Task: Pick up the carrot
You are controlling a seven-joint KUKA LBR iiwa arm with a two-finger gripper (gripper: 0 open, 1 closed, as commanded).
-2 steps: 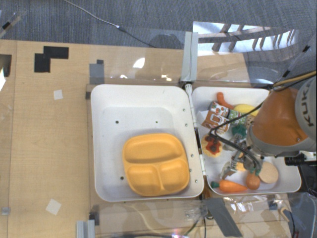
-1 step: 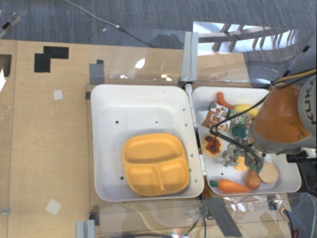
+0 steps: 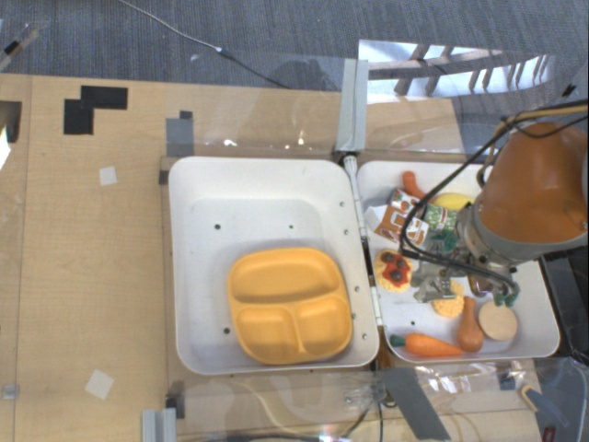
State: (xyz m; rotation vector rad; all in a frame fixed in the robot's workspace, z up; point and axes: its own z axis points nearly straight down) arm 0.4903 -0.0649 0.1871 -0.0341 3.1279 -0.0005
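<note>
- The carrot (image 3: 433,345) lies in the right bin (image 3: 552,339), against its near wall, close to the near-left corner.
- Its long axis runs along that wall, thick end left, tip pointing right toward a brown drumstick-like piece (image 3: 470,328) just beside it.
- The gripper (image 3: 440,280) hangs over the bin's middle, so the carrot sits toward the near wall from it, slightly left.
- Whether the gripper is open or closed, I cannot tell; nothing visibly sits in it.
</note>
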